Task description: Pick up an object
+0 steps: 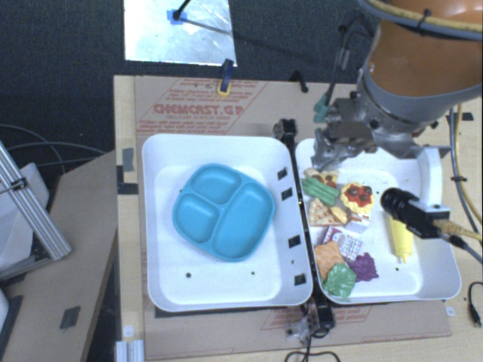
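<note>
Right white bin [436,281]: green leafy toy [340,279], purple grape cluster [365,265], yellow corn cob [401,237], pizza slice with red topping [358,196] | Left white bin [162,225]: blue sectioned plastic plate [224,211] | Gripper [326,157] over right bin's far left corner; jaw state cannot be told.

Arm [423,44] cropped at top edge

Fixed overhead cam, slanted, prob mid-range, both bins [155,225].
</note>
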### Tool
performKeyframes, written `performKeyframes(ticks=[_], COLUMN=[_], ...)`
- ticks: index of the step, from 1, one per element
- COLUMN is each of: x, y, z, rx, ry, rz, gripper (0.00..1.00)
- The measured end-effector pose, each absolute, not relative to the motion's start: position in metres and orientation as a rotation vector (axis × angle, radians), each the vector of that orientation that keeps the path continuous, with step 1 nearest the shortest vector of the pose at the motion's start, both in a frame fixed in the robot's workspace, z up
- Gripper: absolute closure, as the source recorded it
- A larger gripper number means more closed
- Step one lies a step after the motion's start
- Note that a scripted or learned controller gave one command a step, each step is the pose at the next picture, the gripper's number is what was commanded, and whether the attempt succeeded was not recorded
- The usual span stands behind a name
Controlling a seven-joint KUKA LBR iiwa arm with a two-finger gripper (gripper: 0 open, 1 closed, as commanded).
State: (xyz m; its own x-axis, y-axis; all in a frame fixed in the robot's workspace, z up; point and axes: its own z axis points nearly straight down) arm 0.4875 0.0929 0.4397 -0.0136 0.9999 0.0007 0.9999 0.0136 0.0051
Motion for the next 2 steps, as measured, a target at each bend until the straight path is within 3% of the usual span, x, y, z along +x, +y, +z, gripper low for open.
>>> performKeyframes(ticks=[1, 2], x=[0.488, 0.486], y=[0.093, 0.085], z=[0.450, 0.399], rx=[2.196, 2.223], ry=[2.240, 2.221], rz=[0.009, -0.003], gripper=[1.00, 1.00])
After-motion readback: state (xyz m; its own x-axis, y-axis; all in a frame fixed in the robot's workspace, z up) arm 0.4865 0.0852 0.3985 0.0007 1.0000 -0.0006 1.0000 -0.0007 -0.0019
